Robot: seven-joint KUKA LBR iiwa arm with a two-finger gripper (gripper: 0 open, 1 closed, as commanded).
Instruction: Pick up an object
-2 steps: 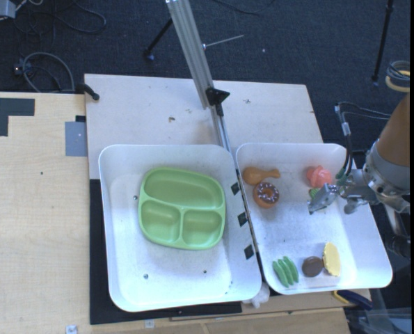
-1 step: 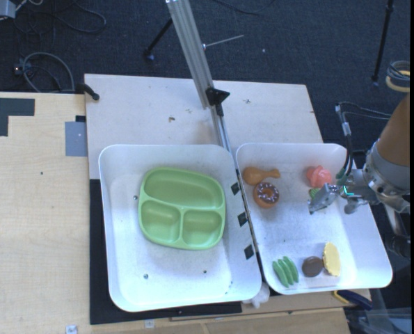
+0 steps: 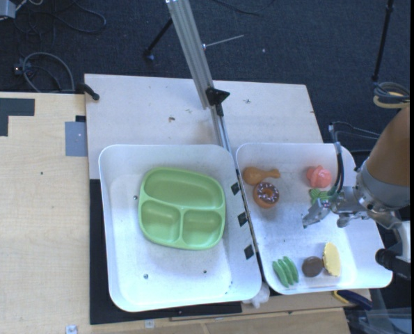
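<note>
The right bin (image 3: pixel 290 236) holds several toy foods: a brown chicken drumstick (image 3: pixel 259 175), a chocolate donut (image 3: pixel 266 194), a red strawberry with a green stem (image 3: pixel 319 178), green beans (image 3: pixel 285 271), a dark brown round piece (image 3: pixel 312 266) and a yellow piece (image 3: pixel 331 259). My gripper (image 3: pixel 316 215) hangs over the right half of this bin, just below the strawberry and above the yellow piece. Nothing shows between its fingers. The arm's grey body and orange band come in from the right edge.
The left bin (image 3: pixel 120 256) bears a green divided plate (image 3: pixel 181 208). A metal rail (image 3: pixel 198 58) slants down from the top to the seam between the bins. Black clips sit along that seam. A wooden table lies to the left.
</note>
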